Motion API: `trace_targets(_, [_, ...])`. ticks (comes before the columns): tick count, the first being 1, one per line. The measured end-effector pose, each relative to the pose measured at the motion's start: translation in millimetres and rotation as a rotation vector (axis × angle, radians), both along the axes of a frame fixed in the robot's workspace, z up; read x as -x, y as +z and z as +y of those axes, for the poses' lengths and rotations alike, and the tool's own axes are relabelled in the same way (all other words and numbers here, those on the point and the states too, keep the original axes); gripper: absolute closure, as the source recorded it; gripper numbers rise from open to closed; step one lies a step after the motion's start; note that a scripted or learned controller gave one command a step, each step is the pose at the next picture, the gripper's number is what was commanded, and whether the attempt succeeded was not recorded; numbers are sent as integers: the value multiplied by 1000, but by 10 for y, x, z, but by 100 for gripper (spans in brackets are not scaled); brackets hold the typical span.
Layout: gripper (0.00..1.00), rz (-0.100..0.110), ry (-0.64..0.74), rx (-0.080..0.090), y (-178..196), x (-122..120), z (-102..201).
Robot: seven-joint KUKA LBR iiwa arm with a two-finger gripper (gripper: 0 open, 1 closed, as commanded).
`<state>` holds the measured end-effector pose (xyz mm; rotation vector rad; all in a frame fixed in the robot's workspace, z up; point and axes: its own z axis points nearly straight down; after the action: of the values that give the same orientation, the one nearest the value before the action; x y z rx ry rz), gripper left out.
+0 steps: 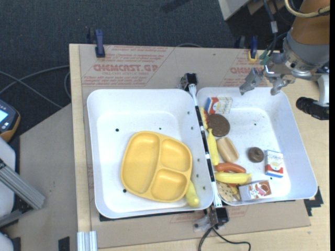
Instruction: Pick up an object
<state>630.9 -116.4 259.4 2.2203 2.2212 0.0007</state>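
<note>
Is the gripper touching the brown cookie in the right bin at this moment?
Apart. The camera view shows the gripper up at the right bin's far rim, with bare white floor between it and the brown cookie.

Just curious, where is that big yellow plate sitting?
The yellow plate lies in the left bin, toward its front right, with a small yellow piece at its front right corner.

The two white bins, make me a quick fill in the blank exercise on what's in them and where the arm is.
1. The yellow three-compartment plastic plate lies in the ____ white bin.
2. The round brown cookie lies in the ____ white bin.
3. The grey two-finger end effector hovers over the right bin's ____ edge.
4. The plate has ____ compartments.

Missing words: left; right; far; three
</note>
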Motion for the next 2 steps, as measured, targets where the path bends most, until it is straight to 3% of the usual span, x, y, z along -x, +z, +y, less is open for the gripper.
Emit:
trace_targets(1, [0,21,-2,-5,-1573,614,115])
trace_targets(2, [0,-14,-5,1,-1704,1124,159])
